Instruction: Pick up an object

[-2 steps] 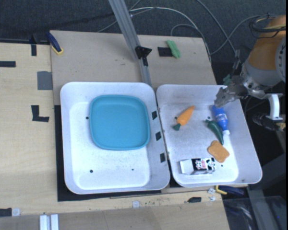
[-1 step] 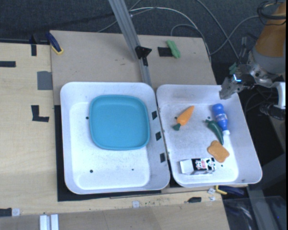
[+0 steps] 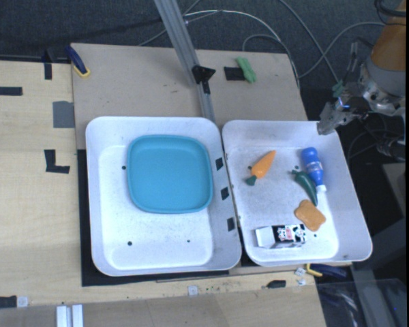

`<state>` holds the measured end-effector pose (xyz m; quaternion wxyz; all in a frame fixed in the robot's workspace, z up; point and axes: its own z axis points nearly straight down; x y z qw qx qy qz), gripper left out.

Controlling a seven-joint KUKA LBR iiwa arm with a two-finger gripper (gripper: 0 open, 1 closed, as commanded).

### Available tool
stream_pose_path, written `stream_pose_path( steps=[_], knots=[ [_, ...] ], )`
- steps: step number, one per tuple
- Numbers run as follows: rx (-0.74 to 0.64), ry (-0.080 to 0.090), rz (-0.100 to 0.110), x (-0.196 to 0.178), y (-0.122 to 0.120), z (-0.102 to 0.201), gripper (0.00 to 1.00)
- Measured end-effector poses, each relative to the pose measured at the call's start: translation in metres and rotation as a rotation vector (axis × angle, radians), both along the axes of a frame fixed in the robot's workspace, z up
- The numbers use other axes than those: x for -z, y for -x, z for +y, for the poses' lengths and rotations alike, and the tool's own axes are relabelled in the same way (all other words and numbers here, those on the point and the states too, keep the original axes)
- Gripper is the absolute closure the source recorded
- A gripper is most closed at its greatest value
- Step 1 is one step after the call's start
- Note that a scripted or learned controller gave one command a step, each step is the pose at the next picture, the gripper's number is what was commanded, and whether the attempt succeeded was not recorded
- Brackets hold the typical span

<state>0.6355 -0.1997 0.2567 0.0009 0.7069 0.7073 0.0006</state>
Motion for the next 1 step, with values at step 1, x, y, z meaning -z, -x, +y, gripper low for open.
stream_pose_path(
  steps=[1],
  knots=[
    [-0.004, -0.001, 0.002, -0.0058, 0.0043, 0.0547, 1.00]
  ],
)
